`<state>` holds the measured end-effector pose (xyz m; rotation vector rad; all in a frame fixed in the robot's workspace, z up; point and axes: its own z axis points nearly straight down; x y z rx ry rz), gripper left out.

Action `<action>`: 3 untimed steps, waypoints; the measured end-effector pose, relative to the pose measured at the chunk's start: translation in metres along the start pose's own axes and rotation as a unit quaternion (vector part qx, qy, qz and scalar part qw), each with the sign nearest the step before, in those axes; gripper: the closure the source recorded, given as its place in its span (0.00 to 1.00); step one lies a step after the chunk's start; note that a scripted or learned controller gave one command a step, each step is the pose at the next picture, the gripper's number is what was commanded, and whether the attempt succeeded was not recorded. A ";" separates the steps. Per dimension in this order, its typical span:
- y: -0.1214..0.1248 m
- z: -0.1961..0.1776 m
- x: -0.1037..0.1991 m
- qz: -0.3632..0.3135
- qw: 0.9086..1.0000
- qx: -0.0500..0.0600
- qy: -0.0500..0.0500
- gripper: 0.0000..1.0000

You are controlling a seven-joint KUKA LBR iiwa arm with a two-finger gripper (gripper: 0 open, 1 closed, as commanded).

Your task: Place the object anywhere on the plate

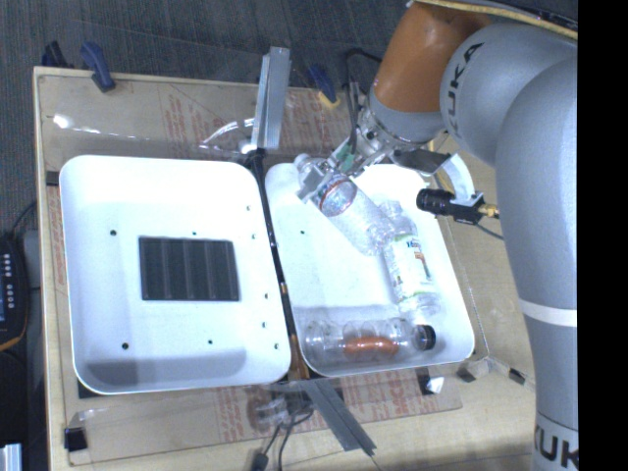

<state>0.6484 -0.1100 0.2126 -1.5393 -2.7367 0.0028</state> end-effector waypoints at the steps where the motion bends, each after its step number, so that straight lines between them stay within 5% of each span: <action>1: -0.023 0.002 0.075 -0.360 0.933 0.000 0.000 1.00; 2: -0.004 0.021 0.161 -0.497 0.868 0.000 0.000 1.00; 3: -0.004 0.021 0.160 -0.497 0.868 0.000 0.000 0.00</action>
